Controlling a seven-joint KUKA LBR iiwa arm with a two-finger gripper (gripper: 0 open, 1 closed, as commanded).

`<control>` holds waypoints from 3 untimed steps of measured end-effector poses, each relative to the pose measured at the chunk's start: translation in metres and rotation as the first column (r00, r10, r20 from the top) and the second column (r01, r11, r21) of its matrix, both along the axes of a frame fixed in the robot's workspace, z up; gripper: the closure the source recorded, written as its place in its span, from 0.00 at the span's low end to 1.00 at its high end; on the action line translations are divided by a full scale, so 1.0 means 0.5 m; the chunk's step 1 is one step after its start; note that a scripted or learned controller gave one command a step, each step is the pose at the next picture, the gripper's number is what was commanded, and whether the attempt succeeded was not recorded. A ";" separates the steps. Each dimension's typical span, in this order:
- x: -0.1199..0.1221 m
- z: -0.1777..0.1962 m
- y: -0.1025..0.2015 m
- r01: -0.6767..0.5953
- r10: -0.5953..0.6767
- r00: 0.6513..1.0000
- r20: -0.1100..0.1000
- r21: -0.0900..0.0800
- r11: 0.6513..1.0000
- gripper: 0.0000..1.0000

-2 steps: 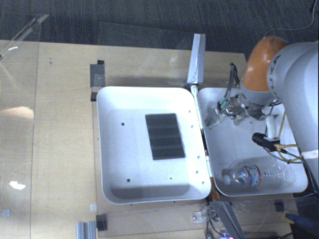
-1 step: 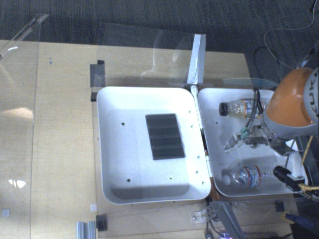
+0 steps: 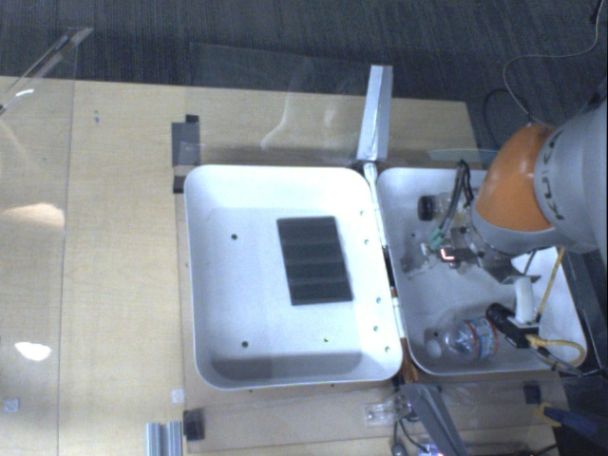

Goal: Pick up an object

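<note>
My gripper [image 3: 429,252] hangs low in the right bin [image 3: 410,183], near its left wall, under the orange-banded wrist. A small dark, roundish object [image 3: 427,204] lies just beyond it towards the bin's far side. A clear crumpled plastic bottle [image 3: 464,340] with a bluish label rests at the bin's near edge, well in front of the gripper. Nothing shows between the gripper and the bin floor.
In the left bin [image 3: 214,283] a flat black ridged rectangle [image 3: 314,259] lies near the middle. A raised divider rim [image 3: 385,255] separates the two bins. A clear panel and a metal post [image 3: 375,112] stand behind the bins.
</note>
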State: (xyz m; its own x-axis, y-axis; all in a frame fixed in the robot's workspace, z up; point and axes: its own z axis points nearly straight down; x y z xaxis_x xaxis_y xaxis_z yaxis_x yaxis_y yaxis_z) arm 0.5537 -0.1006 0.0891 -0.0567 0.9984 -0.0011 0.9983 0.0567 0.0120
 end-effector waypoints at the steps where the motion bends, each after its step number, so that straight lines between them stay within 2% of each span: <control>1: 0.125 -0.002 0.003 0.067 -0.067 0.998 -0.002 0.001 0.998 0.00; 2: 0.188 -0.005 -0.008 -0.022 0.024 0.994 -0.106 0.012 1.000 0.00; 3: 0.182 0.071 -0.167 0.109 -0.109 0.994 -0.014 0.000 0.994 0.00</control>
